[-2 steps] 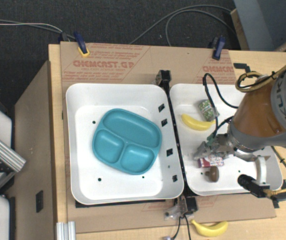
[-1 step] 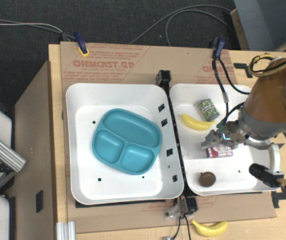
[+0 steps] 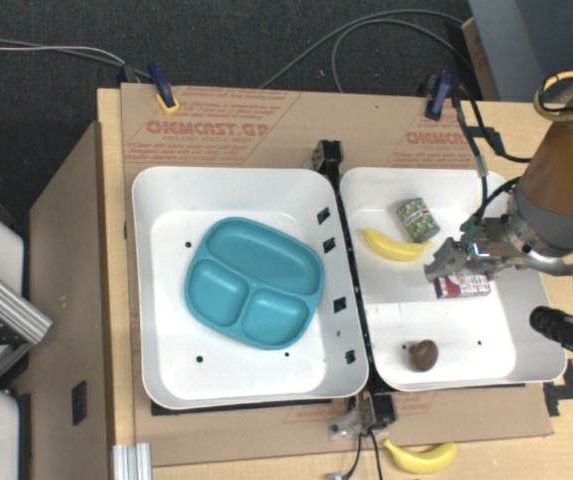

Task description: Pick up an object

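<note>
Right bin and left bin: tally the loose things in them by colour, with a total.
Yellow: 1, banana
Green: 1, small packet
Red and white: 1, packet under the gripper
Brown: 1, round object
Blue: 1, divided plate
Total: 5

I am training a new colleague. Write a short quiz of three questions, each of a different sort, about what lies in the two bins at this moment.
1. True or false: the blue tray lies in the right bin.
2. Which thing lies directly beside the gripper? A) the brown ball B) the red packet C) the green packet
3. Fill in: a second banana lies outside the bins, on the bench at the ______ edge of the view.

Key
1. False; it lies in the left bin.
2. B; the banana in the right bin is a little further to the gripper's left in the view.
3. Bottom.
</note>
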Available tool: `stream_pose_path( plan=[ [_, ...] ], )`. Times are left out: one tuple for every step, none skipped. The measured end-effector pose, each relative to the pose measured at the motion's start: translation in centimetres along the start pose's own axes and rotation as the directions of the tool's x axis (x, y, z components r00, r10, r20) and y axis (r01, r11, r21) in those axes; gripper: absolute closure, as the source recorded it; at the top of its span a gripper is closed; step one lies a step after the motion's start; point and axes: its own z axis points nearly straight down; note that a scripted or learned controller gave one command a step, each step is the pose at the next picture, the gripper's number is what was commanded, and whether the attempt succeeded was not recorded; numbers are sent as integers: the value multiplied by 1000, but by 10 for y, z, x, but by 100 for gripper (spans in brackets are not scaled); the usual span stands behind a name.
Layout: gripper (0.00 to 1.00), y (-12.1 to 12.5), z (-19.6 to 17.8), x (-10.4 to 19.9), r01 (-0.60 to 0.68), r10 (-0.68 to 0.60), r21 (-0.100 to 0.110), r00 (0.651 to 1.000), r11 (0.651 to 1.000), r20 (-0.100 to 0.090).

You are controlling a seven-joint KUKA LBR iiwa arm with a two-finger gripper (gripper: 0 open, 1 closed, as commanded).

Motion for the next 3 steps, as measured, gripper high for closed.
stream_pose_path(
  plan=[
    [100,1,-2,0,0,0,6,1000,1000,-2],
    [100,11,7,59,5,-5,10,1000,1000,-4],
    [100,17,1,104,5,-5,6,1000,1000,-3]
  ],
)
